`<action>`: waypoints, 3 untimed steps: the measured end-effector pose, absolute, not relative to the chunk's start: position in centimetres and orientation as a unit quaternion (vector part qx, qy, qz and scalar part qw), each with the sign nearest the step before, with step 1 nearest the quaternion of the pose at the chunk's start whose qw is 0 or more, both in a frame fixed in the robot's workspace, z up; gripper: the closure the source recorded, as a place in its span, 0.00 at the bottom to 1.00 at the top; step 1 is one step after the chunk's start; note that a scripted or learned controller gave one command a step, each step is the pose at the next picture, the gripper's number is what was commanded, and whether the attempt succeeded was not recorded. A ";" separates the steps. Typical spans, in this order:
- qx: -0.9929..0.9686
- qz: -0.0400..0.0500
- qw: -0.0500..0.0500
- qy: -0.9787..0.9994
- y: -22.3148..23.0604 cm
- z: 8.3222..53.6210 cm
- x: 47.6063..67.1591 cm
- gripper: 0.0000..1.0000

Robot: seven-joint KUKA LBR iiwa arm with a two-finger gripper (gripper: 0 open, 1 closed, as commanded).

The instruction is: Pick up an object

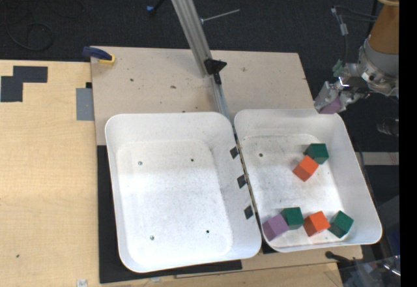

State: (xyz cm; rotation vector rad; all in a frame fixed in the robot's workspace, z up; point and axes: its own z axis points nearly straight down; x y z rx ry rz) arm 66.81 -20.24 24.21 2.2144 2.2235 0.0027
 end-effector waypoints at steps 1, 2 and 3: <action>0.706 0.000 -0.003 0.709 -14.1 24.1 65.5 1.00; 0.706 -0.001 -0.003 0.709 -9.3 24.8 65.1 1.00; 0.705 -0.001 -0.003 0.709 -3.2 24.5 63.8 1.00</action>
